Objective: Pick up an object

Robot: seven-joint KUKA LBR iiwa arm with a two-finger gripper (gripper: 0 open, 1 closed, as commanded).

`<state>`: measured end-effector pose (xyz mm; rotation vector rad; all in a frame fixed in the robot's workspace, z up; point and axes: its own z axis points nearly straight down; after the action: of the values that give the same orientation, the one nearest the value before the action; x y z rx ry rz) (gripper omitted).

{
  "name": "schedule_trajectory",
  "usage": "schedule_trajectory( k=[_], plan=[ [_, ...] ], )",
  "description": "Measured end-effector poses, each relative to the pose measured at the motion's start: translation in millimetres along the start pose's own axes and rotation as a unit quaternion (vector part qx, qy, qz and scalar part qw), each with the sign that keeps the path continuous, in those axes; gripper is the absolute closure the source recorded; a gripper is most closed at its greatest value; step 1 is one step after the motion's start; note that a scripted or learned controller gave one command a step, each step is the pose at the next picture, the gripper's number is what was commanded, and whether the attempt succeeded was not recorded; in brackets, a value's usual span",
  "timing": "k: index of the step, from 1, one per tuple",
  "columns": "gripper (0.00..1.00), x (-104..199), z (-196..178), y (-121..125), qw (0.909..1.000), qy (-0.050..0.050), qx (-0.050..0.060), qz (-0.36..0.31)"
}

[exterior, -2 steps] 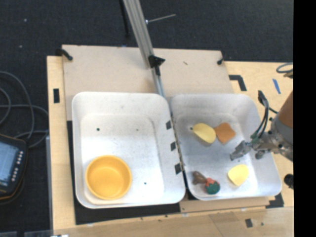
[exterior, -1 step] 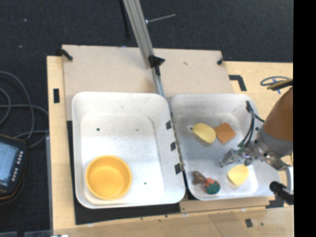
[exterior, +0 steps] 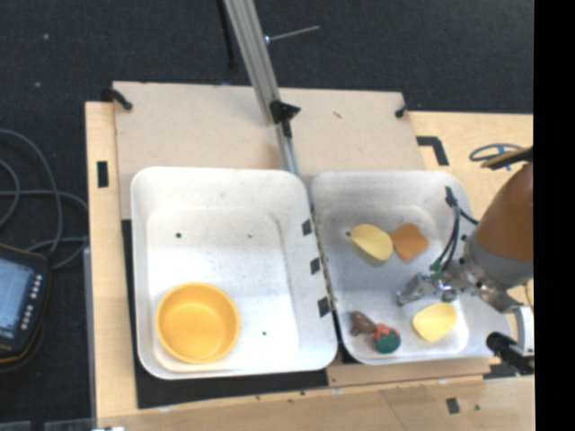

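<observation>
In the right bin (exterior: 332,241) lie a pale yellow piece (exterior: 371,241) and, touching its right side, an orange-brown piece (exterior: 411,241). Nearer the front sit a yellow piece (exterior: 435,322) and a small brown, red and green toy (exterior: 378,333). My gripper (exterior: 429,288) hangs low over the right bin, between the orange-brown piece and the front yellow piece, just above the latter. The arm's orange band (exterior: 510,218) reaches in from the right. Nothing shows held in the gripper.
The left bin (exterior: 225,187) holds a yellow bowl (exterior: 198,321) at its front left. A slanted metal rail (exterior: 256,52) runs down to the gap between the bins. A tablet with cables (exterior: 16,303) lies off the bench at the left.
</observation>
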<state>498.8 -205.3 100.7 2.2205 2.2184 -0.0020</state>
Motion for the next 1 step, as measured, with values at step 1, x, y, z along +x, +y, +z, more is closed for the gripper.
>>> schedule_trajectory(
  k=[1],
  plan=[
    [1.00, -1.0, -11.5, 1.4, 1.0000, 0.000, -0.003, 0.001]
  ],
)
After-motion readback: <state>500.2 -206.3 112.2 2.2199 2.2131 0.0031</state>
